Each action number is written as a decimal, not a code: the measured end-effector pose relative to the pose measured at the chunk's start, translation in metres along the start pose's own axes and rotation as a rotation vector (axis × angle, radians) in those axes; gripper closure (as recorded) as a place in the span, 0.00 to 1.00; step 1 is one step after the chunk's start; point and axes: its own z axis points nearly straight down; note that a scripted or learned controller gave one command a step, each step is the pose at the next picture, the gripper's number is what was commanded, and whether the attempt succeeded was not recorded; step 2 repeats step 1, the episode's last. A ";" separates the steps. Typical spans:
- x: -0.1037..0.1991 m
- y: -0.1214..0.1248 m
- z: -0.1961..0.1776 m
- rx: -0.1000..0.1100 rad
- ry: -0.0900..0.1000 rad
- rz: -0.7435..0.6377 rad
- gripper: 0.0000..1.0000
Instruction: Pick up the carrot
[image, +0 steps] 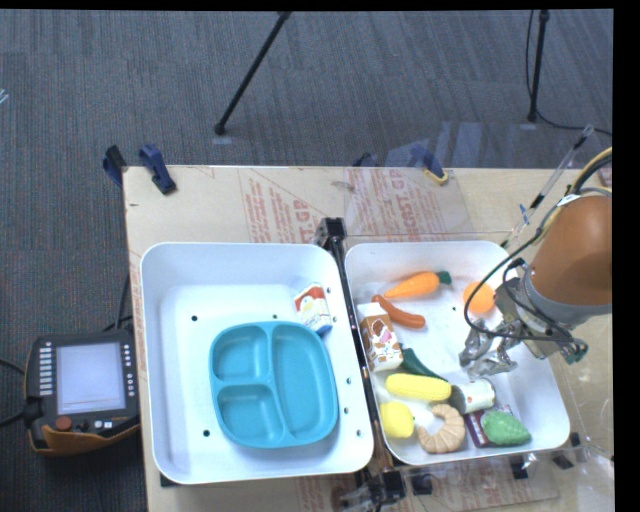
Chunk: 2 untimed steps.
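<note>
1. Orange toy carrot with a green stalk end (415, 286): lies on its side in the upper middle of the right-hand shallow white bin (556, 400), just above a slim red-orange sausage-shaped piece (400, 312). Nothing grips it, and it is well apart from the gripper. Judged status: pick-up not yet done; approach, grasp and lift all remain.
2. Grey two-finger metal gripper (487, 352): low over the right side of the same bin, just above a small white cylinder with a red tip (478, 393). Whether the claw is released or clenched cannot be told; no object is seen in it.
3. Grey arm with orange band (572, 252): reaches in from the right, wrist bent downward, tool pointing at the bin floor, to the right of and below the carrot.
4. Other contents of the right bin: small brown printed carton (381, 340), yellow corn-like piece (418, 386), yellow lemon-shaped piece (397, 419), tan ring-shaped biscuit (444, 430), green leafy piece (504, 428).
5. Left-hand shallow white bin (165, 300): holds a blue three-compartment plastic tray (272, 383) and a small white carton (314, 308).
</note>
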 end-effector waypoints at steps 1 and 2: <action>-0.033 0.032 -0.112 0.009 -0.012 -0.050 1.00; -0.033 0.032 -0.112 0.009 -0.012 -0.050 1.00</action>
